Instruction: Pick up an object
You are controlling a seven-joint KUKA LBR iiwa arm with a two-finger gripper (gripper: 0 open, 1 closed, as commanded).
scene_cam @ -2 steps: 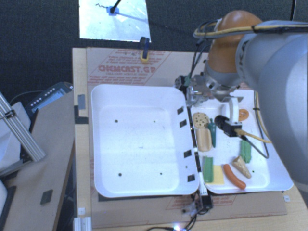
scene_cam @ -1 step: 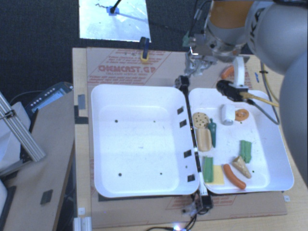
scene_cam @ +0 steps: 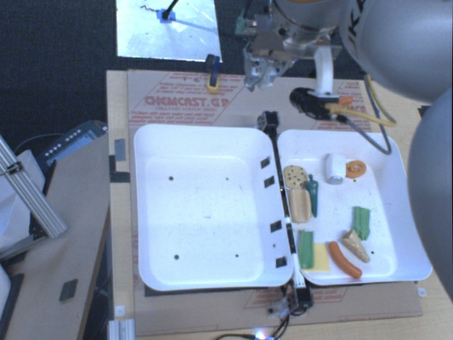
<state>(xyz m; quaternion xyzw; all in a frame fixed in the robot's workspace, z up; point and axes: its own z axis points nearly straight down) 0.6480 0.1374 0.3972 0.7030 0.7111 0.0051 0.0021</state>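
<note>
Hovering high behind the right bin (scene_cam: 407, 190), gripper (scene_cam: 260, 75) (finger state impossible to tell). Looking light and rigid: the toy sausage (scene_cam: 345, 260), best pinched across its middle

A robotics lab, probably: a grey industrial arm (scene_cam: 396, 27) hangs over a wooden bench (scene_cam: 120, 211) bearing two white bins (scene_cam: 205, 211). Loose cables (scene_cam: 368, 119) trail behind the bins; an aluminium rail (scene_cam: 28, 197) stands left of them.
</note>
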